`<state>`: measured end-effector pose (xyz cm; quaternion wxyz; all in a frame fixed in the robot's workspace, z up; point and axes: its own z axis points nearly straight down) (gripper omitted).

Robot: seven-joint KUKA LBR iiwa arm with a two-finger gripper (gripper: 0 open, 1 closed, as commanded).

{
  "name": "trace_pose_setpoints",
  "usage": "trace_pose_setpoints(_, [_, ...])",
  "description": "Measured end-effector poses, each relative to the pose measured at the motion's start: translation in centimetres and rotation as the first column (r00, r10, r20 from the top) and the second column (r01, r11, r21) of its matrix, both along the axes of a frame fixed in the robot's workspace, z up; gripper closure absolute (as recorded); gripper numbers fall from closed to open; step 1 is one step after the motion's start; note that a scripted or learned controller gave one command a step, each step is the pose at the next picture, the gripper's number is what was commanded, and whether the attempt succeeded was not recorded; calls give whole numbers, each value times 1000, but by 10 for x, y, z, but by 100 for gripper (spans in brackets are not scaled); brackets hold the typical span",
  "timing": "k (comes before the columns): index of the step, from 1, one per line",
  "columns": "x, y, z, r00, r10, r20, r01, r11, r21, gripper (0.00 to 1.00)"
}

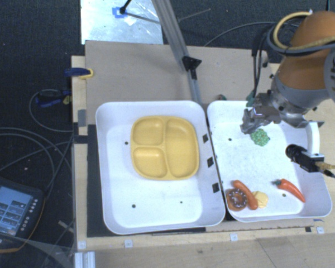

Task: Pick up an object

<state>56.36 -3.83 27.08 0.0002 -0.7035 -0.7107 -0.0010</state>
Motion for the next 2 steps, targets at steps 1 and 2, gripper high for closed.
trace_pose_setpoints(1, [-11,56,2,1000,2,0,-2,1000,0,100])
trace_pose_setpoints(2, [-13,111,-1,1000,2,0,-2,1000,1,100])
